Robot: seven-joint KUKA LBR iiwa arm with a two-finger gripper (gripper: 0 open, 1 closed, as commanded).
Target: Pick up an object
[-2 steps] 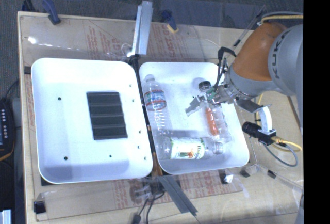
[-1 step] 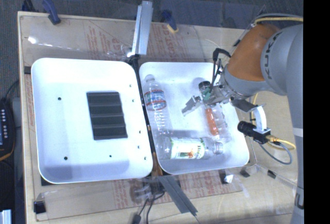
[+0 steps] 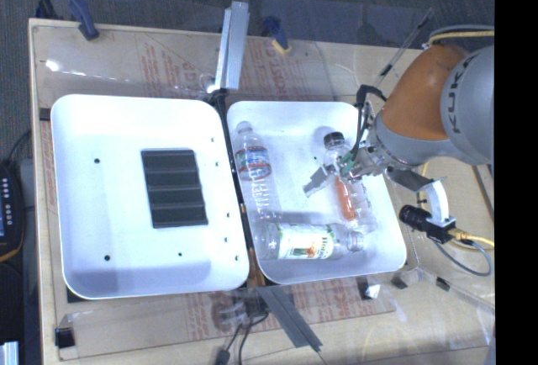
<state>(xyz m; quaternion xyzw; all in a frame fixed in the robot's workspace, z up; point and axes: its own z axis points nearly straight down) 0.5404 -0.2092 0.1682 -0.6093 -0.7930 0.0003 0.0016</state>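
Observation:
The right bin point(image 3: 382, 258) holds three bottles. A clear water bottle point(image 3: 255, 171) with a label lies along its left wall. A bottle with a green and white label point(image 3: 307, 242) lies across the front. A clear bottle with orange content point(image 3: 349, 200) lies near the right wall. My gripper point(image 3: 334, 163) hangs low over the right bin, just above the top end of the orange bottle. A small dark round piece point(image 3: 334, 139) sits right behind it. Nothing is visibly held.
The left bin point(image 3: 84, 136) carries a black ribbed rectangular block point(image 3: 174, 187) at its middle. A metal bar point(image 3: 230, 45) stands at the back between the bins. The arm's orange band point(image 3: 424, 98) and cables point(image 3: 437, 224) lie over the right bin's right edge.

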